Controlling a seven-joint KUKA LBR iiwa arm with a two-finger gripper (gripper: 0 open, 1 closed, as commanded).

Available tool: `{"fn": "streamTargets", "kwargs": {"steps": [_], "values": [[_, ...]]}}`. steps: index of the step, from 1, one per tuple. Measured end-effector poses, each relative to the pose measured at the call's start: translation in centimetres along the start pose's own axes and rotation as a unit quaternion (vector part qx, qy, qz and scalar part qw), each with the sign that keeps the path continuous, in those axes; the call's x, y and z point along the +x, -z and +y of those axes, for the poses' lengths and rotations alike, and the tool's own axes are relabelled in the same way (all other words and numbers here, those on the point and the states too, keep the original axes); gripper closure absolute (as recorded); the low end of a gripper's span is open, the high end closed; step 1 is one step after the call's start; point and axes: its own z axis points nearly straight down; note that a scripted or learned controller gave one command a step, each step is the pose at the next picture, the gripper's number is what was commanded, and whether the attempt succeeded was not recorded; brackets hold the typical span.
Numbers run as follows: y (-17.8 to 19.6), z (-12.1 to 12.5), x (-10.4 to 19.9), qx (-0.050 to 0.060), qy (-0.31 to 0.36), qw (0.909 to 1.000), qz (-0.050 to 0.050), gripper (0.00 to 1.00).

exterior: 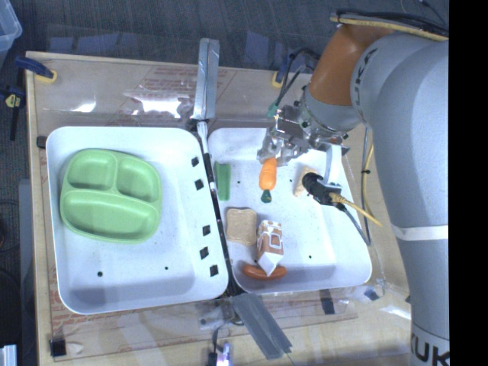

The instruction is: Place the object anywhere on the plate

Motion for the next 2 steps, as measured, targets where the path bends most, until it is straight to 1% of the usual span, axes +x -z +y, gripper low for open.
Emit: {"fn": "streamTargets", "kwargs": {"steps": [1, 2], "values": [[-1.1, 1.2, 10.2, 0.000, 0.007, 1.0000, 0.000, 1.00], [0.5, -3.0, 15.4, 0.001, -0.049, 0.9988, -0.001, 1.00]]}}
